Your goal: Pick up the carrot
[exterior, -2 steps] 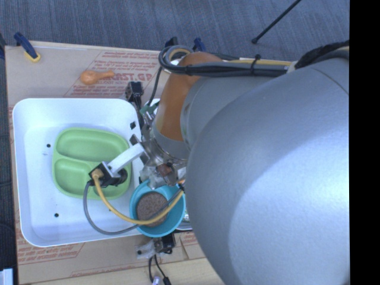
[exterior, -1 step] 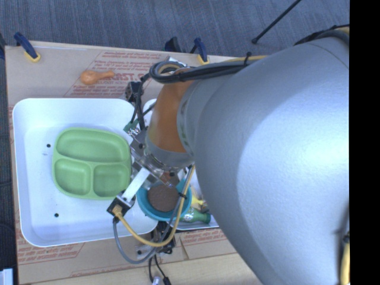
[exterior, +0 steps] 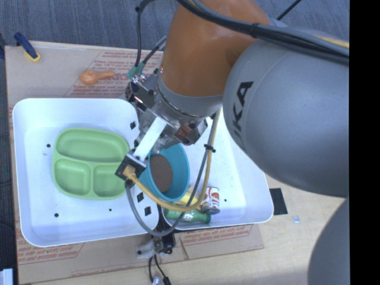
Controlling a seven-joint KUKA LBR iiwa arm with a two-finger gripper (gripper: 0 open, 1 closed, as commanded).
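My gripper (exterior: pixel 181 136) hangs under the orange wrist band, low over the seam between the two bins and just above a tilted blue bowl (exterior: pixel 173 172) with a brown inside. The arm's bulk hides most of the right bin (exterior: pixel 256 190). Near that bin's front edge, a green stalk-like piece (exterior: pixel 197 217) lies beside a small can (exterior: pixel 209 199) and a yellow thing (exterior: pixel 191 198). I cannot tell whether the green piece belongs to a carrot.
A green divided plate (exterior: pixel 89 162) lies in the left bin (exterior: pixel 24 159). Outside the bins, on the cardboard at the back left, lie an orange spoon (exterior: pixel 95 76) and a blue-and-yellow clip (exterior: pixel 27 46).
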